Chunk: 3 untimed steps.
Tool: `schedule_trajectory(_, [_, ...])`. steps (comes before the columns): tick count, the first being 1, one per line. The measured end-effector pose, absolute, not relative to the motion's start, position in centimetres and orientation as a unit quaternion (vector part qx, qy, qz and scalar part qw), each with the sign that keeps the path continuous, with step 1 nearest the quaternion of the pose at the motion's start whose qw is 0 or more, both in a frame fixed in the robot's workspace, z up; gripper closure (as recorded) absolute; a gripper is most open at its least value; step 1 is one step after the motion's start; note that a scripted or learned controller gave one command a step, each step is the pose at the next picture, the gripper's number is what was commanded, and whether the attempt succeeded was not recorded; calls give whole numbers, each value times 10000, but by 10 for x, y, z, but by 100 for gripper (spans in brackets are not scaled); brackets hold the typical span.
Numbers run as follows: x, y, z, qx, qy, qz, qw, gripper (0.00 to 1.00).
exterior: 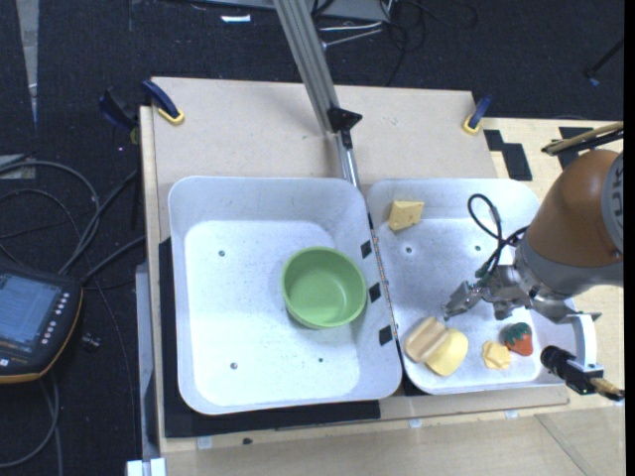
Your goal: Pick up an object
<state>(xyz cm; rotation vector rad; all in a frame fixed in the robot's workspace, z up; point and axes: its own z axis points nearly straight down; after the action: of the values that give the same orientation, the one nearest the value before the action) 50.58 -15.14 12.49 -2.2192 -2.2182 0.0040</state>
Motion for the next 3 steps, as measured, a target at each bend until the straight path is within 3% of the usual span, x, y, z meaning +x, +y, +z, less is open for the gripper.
schedule_trajectory(1, [507,-151,137,-7071,-7071,-1,2,100])
schedule_trajectory(3, [512,-147,240,-7067,-7075,-16,-22,100])
